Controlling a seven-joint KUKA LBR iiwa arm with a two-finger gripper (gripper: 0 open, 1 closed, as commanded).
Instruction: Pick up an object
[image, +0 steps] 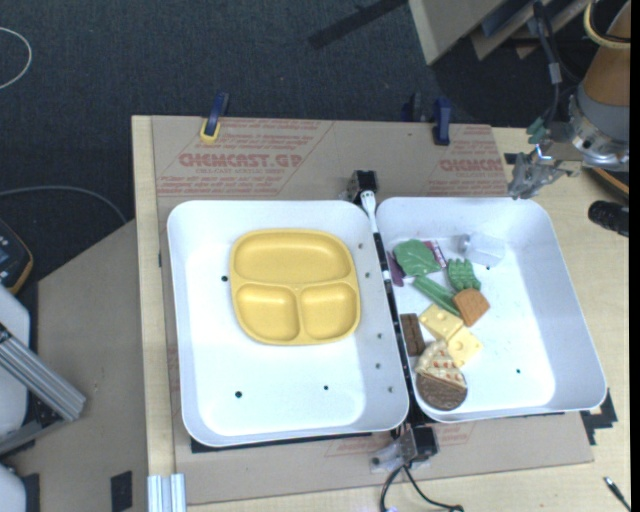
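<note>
While the yellow tray (295, 285) sits alone in the left bin (200, 370), we take it as our landmark for everything else. It is a divided tray with one long compartment on its far side and two smaller ones on its near side, and it lies flat in the upper middle of that bin.

To the right of the tray, across the seam where the two bins meet, the right bin (560, 340) holds a loose cluster of toy food pressed toward its left wall. Nearest the tray's far-right corner we see a green leafy piece (415, 259), with a green pod-like piece (436, 294) and a small green ridged piece (462, 274) just beyond it. A crumpled clear wrapper (484, 247) lies a little farther right. Level with the tray's near edge sit an orange-brown block (471, 306), two pale yellow cheese pieces (450, 335), and a dark brown bar (411, 333) against the bin wall. Nearer to us than the tray's near edge lies a round brown and tan piece (441, 381).

The hand (528, 176) hangs well to the right of the tray and beyond it, over the far rim of the right bin, apart from all the food. We cannot tell how far it is open, and we see nothing in its grasp.
</note>
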